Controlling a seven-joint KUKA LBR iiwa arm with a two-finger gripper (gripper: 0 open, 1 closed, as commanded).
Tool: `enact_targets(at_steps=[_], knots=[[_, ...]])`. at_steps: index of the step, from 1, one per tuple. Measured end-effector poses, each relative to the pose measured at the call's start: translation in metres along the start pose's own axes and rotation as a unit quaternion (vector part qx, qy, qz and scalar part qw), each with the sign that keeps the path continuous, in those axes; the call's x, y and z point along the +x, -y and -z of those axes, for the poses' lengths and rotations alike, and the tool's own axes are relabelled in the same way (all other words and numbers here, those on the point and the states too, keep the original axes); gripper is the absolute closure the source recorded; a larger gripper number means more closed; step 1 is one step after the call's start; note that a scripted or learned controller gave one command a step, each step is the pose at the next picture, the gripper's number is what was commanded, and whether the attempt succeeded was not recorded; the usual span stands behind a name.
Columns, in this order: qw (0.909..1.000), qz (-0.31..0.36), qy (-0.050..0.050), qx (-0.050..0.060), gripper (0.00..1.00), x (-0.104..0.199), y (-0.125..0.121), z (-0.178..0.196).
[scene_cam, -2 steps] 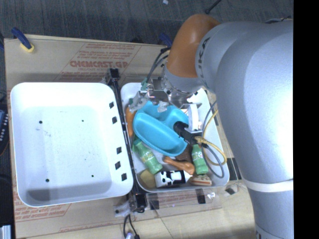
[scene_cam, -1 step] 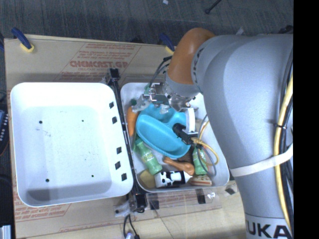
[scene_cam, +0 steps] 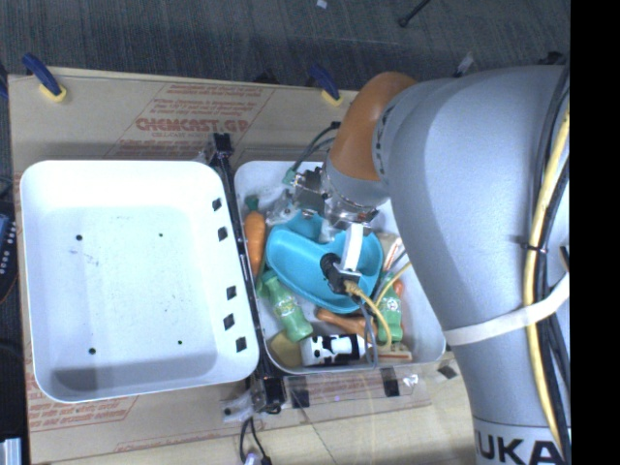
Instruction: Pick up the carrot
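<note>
We looked down on two white bins, and the carrot [scene_cam: 255,237] lay in the right bin [scene_cam: 254,177], close against its left wall, with its long side running along that wall. It was orange, with a thinner end pointing toward the far side of the bin. Just beside it, on its right, there was a blue bowl-like object [scene_cam: 298,260], and below it a green bottle [scene_cam: 287,310] and a small black and white toy [scene_cam: 334,350] that looked like a cow. Another orange piece [scene_cam: 339,318] showed under the blue object, but we could not tell what it was. The grey arm [scene_cam: 465,211] with its orange band [scene_cam: 373,124] came in from the right and covered much of this bin. The gripper [scene_cam: 334,223] was low over the blue object, at the right of the carrot and not touching it, as far as we could see. Cables and the wrist hid the tool's end, so we could not tell whether it was released or clenched, and we saw nothing held in it. The left bin [scene_cam: 58,221] had no objects inside that we could see. We judged that the task was not yet done: the carrot rested in the bin, and the approach to it, the grasp and the lift all remained. The tight place against the wall could make the grasp difficult.
</note>
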State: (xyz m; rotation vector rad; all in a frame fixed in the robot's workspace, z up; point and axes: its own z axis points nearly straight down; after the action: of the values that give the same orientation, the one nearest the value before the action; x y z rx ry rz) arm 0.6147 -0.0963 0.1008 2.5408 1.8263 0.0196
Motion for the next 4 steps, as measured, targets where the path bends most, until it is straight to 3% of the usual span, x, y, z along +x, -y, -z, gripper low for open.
enact_targets(at_steps=[1, 2, 3, 4], knots=[[0.994, -0.109, 0.004, 0.012, 0.0, 0.018, -0.038, -0.01], [0.9918, -0.127, 0.005, 0.012, 0.0, 0.001, 0.003, -0.009], [0.9922, -0.123, 0.0, 0.016, 1.0, 0.006, 0.003, 0.001], [0.9924, -0.122, 0.002, 0.016, 0.0, 0.004, 0.003, 0.0]])
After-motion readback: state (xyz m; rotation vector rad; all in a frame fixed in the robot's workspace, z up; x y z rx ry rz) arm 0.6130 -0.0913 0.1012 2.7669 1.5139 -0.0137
